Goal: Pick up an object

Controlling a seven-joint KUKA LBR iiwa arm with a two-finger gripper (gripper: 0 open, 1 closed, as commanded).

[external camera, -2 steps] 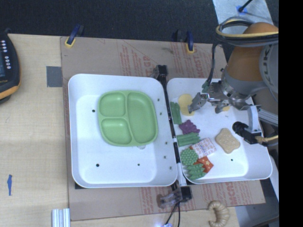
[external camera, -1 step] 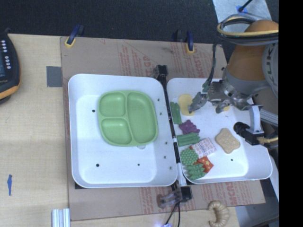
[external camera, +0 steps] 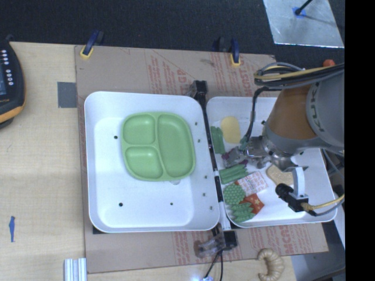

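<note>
My gripper [external camera: 239, 154] is low in the right bin [external camera: 328, 174], on its left side, at the end of the grey arm with the orange band [external camera: 293, 119]. It hovers among small items: a yellow piece [external camera: 231, 129] just behind it, a green strip [external camera: 217, 139] to its left, and a green bar [external camera: 232, 172] just in front. Closer to the front lie a red-and-white packet [external camera: 253, 183], a knobbly green item [external camera: 233, 194] and an orange-red piece [external camera: 254, 204]. The wrist hides what is directly under the gripper.
The left bin [external camera: 105, 204] holds a green divided plate [external camera: 158, 146]. A tan item [external camera: 274, 173] peeks out beneath the arm. A beige curled object [external camera: 270, 262] lies on the bench in front of the bins. A black cable [external camera: 293, 201] loops over the right bin.
</note>
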